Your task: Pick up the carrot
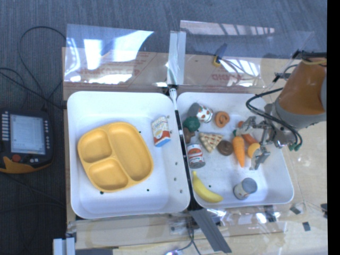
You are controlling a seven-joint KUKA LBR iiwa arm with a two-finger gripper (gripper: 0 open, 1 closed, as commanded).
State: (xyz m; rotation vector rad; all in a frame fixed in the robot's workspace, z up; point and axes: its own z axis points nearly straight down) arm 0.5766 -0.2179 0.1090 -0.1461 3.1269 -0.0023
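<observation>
Camera view: the carrot lies in the right bin, nearer its right edge, long axis running near-to-far. The gripper hangs just right of it, jaws spread, holding nothing, a small orange piece beneath.

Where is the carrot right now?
The carrot lies in the right bin, toward its right side, just left of the gripper and right of a brown round thing.

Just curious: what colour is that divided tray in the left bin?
Yellow; the divided tray shows plainly in the camera view.
</observation>
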